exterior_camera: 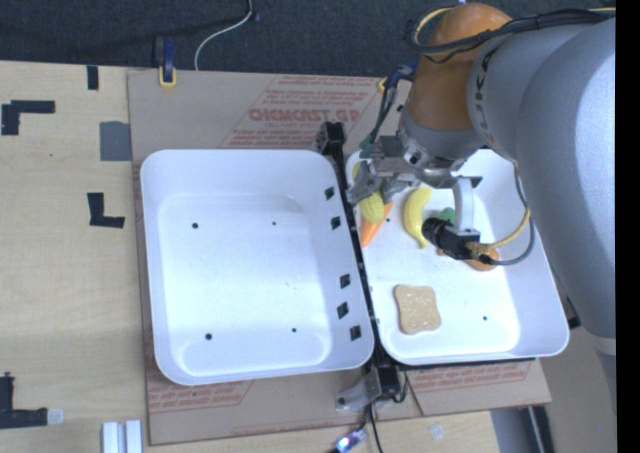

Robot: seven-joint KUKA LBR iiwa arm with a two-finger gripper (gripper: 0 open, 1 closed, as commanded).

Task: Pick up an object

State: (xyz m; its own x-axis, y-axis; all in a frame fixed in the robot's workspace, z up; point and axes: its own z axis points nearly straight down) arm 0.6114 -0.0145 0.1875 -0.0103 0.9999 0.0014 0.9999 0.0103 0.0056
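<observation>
Banana (414, 213), yellow and curved, lies beside pincer (372, 181).

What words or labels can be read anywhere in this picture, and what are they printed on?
Red print on the cardboard sheet behind the bins: upside down and blurred; it cannot be read for certain.
Red print on the cardboard's front edge, below the left bin: too small and blurred to read.
Black marks on the bench top: plain shapes, not letters.
Nothing readable on the arm or the toy food.
</observation>
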